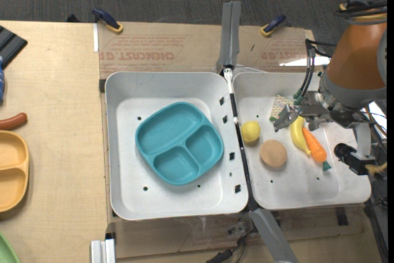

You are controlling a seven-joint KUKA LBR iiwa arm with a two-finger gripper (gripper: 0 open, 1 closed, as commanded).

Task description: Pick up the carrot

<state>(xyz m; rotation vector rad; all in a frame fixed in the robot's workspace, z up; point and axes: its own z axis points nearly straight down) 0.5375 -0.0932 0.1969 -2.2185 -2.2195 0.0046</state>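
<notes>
One carrot, one banana, one lemon, one teal plate

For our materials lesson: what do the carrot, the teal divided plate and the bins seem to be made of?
Carrot: probably moulded plastic toy, even orange with slight sheen. Teal divided plate: likely hard plastic, smooth, uniform colour, soft highlights. Left bin and right bin: apparently white plastic or coated metal; the view leaves it open.

bench, two white bins, cardboard

Glossy plastic teal plate, smooth white bins, matt cardboard
</notes>
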